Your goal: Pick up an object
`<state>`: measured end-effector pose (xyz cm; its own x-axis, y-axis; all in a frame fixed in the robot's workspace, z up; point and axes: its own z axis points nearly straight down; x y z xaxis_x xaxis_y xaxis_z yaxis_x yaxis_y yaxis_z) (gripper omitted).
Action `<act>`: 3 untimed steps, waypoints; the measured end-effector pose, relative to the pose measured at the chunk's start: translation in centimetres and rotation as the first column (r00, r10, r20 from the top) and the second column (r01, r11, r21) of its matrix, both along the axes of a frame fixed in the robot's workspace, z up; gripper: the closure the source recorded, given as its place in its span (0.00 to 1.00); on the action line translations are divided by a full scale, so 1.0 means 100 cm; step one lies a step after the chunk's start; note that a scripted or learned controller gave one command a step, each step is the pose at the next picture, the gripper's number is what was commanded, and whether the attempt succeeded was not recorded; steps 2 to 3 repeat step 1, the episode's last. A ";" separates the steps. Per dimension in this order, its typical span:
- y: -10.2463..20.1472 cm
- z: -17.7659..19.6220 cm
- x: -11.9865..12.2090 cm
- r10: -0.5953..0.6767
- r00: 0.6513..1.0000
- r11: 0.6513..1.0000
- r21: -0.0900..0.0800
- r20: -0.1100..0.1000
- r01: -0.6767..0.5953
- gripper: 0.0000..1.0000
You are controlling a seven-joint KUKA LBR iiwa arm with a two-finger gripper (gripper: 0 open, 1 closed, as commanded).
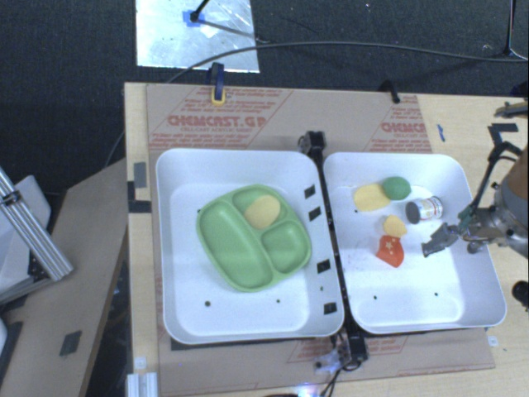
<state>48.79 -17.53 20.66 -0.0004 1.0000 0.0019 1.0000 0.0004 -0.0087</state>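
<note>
Red object (391, 251) lies in the right bin (413, 313), just left of the gripper (436, 243) | long axis runs upper left to lower right | gripper's open-or-shut state: cannot tell | silver can (425, 209) just above | judged move: short reach leftward.

Five small things lay in the right bin (463, 296), clustered in its far half. A yellow piece (371, 196) lay flat, and a green ball (397, 187) sat touching its right side. Just to the right of those and nearer the camera, a small silver can (425, 209) lay on its side. A smaller yellow lump (395, 226) sat beside the can's left end, and a red-orange piece (391, 251) lay just in front of that lump.
</note>
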 end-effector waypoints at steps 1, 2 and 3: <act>0.000 0.005 0.003 0.003 1.000 1.000 -0.003 0.010 -0.003 0.00; 0.000 0.005 0.003 0.003 1.000 1.000 -0.003 0.010 -0.003 0.00; 0.000 0.005 0.003 0.003 1.000 1.000 -0.003 0.010 -0.003 0.00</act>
